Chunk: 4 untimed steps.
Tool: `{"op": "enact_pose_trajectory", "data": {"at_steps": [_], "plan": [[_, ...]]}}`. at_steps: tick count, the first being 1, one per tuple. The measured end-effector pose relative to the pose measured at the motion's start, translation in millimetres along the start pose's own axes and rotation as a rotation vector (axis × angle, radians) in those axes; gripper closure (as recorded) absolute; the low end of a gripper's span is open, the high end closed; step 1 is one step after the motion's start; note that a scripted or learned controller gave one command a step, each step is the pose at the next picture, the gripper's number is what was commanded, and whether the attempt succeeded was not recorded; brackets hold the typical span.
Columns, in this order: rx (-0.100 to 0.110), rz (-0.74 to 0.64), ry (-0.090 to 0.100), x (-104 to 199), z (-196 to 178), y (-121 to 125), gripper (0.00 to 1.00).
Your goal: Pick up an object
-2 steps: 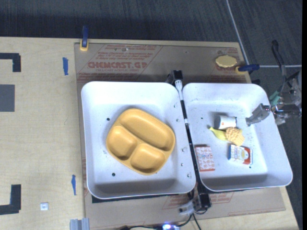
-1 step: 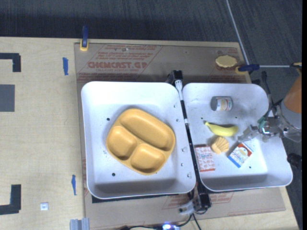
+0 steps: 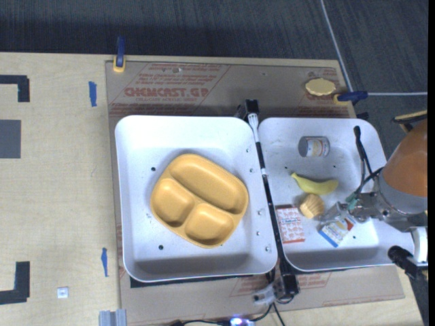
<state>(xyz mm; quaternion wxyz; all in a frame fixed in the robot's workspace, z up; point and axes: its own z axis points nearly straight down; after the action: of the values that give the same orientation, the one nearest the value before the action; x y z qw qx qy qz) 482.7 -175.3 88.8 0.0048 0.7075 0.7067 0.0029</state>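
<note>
Several items crowd the right bin (image 3: 367, 253) — gripper (image 3: 343, 212), finger state untellable, should drop squarely onto one — the packet (image 3: 334, 232).

Arm (image 3: 410, 175) cut off by the right edge. Gripper (image 3: 348, 208) blurred; finger state unreadable. Small packet (image 3: 335, 232) near right bin's (image 3: 299, 260) front edge partly hidden under it. Card (image 3: 290, 225) print too small to read.
</note>
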Motion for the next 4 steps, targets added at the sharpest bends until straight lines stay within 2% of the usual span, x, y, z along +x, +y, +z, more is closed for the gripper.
{"op": "enact_pose_trajectory", "data": {"at_steps": [1, 2, 3, 4], "plan": [[-0.009, 0.001, -0.004, -1, -12, 3, 1.00], [-0.009, 0.001, -0.005, -1, -12, 3, 0.00], [-0.001, 0.000, -0.001, 49, 0, 0, 0.00], [-0.008, -0.001, 0.002, 51, -12, 3, 1.00]]}}
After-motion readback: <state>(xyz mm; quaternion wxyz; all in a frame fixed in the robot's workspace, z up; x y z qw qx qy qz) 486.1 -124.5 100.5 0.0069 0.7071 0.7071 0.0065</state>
